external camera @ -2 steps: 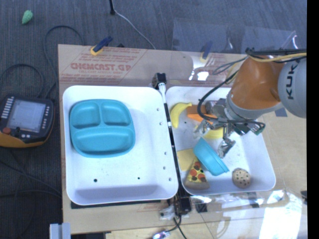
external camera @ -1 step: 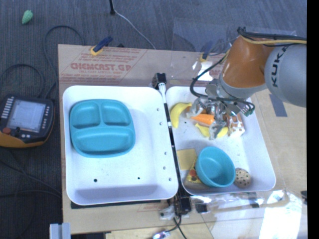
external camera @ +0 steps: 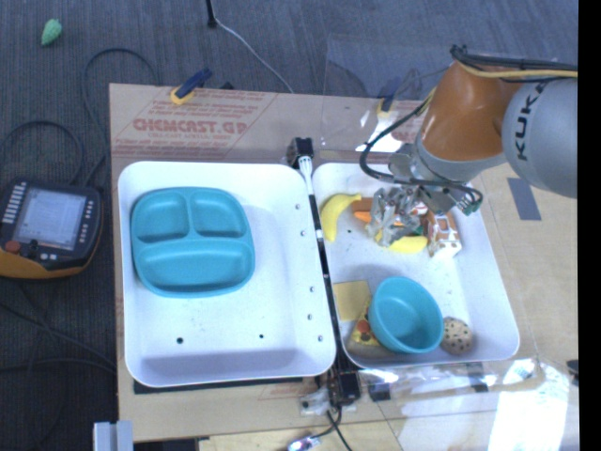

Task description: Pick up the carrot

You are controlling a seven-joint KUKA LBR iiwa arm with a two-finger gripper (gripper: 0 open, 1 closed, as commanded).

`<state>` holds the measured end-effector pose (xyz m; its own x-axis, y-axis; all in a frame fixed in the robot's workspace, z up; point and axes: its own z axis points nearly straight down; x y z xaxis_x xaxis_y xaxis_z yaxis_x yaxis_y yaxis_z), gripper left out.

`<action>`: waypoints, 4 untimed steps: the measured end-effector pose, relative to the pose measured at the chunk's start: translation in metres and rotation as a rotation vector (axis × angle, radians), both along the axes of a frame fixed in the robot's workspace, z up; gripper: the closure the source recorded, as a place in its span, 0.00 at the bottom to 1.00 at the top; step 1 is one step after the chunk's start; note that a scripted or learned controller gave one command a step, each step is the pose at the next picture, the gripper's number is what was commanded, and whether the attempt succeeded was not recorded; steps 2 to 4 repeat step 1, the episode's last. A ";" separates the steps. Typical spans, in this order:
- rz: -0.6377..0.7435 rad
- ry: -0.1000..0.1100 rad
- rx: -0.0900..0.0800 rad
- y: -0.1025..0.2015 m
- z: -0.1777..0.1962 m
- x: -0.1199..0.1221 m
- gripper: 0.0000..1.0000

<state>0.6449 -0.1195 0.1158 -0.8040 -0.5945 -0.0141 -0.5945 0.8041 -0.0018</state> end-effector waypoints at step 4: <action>0.000 0.001 0.001 0.000 -0.001 0.000 0.00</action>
